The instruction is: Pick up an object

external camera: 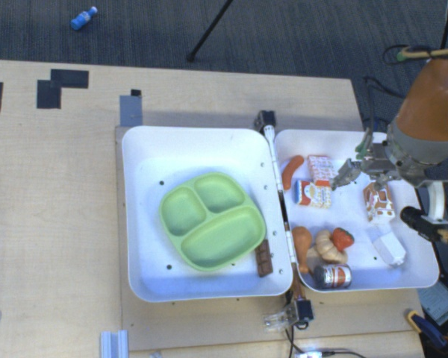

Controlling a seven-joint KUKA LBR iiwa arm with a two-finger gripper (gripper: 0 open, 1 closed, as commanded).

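Note:
My gripper (363,177) hangs over the middle of the right bin (373,273), fingers spread open with nothing between them. Its left fingertip (337,184) is just right of a small red-and-white carton (311,193). A pink-and-white box (319,167) and a red sausage (291,171) lie to the left of it. A brown-and-white snack packet (378,203) lies right below the gripper. Along the bin's front lie an orange carrot-like piece (303,245), a bread roll (328,247), a red tomato-like piece (343,238), a can (332,277) and a white block (389,248).
The left bin (138,200) holds a green divided plate (213,220) and a brown bar (263,259) against its right wall. A ridge (278,192) separates the two bins. The arm's orange band (429,103) rises at the right edge. Cables and a clip (291,315) lie at the front.

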